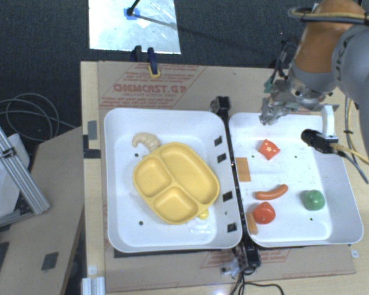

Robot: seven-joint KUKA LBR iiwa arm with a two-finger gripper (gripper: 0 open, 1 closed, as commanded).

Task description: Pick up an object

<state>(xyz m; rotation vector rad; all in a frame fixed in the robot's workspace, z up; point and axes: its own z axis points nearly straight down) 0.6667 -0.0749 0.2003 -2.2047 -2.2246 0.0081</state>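
Hanging over the upper-left corner of the right-hand shallow white bin, the two-finger metal gripper sits above bare bin floor with nothing between its fingers; whether they are spread or pressed together cannot be told from this slant.

Candidates for picking lie loose lower in that bin, well apart from one another, which should leave room for fingers around each: a small red-orange wedge-shaped block nearest the gripper, an orange sausage-shaped toy, a round red tomato-like toy and a round green toy toward the right.

At centre frame, the left white bin holds a yellow three-compartment plastic plate and a pale curved piece touching its upper-left edge.
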